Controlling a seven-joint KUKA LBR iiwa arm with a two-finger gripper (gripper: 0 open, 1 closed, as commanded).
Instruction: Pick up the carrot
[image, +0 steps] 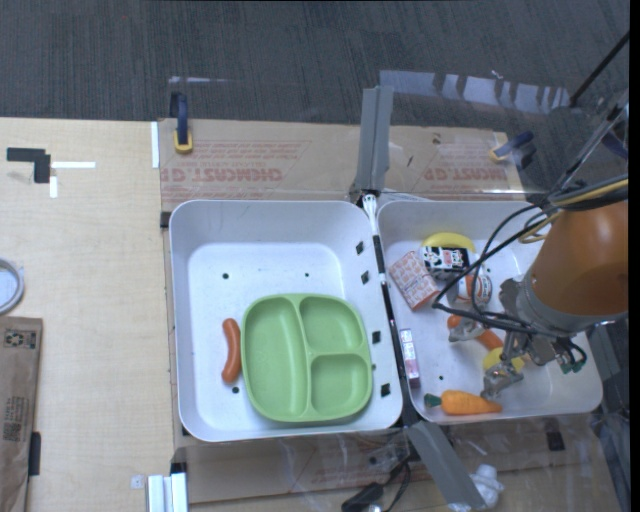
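Observation:
The carrot, orange with a small green top at its left end, lies flat along the front wall of the right bin. My gripper hangs just above and slightly right of the carrot's thick end, under the grey wrist and the orange band. Nothing shows held in it; the carrot rests on the bin floor.
The right bin also holds a pink box, a black-and-white carton on a yellow item, a small can and orange pieces close to the gripper. In the left bin are a green divided plate and a sausage.

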